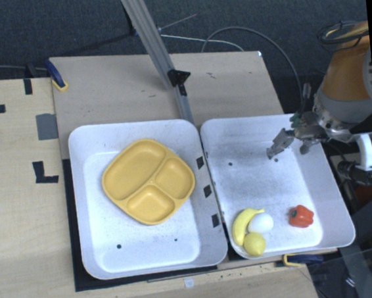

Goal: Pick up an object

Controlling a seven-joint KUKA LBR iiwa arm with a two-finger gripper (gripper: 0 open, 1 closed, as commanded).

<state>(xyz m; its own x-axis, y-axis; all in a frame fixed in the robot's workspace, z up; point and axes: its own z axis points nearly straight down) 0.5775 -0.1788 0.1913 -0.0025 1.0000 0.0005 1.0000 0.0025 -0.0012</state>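
Over the right bin, far side, the gripper is seen spread, grasping nothing. Banana, egg, lemon are clustered near-left; a neighbour may be nudged away.

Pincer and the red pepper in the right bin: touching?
Apart. The camera view shows the pincer near the right bin's upper edge, with bare bin floor between it and the red pepper.

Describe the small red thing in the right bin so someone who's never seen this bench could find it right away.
Start at the right bin of the two white ones and look to its near right corner. The red item sits there alone, apart from the banana, white egg and lemon clustered to its left. It is the only red thing there.
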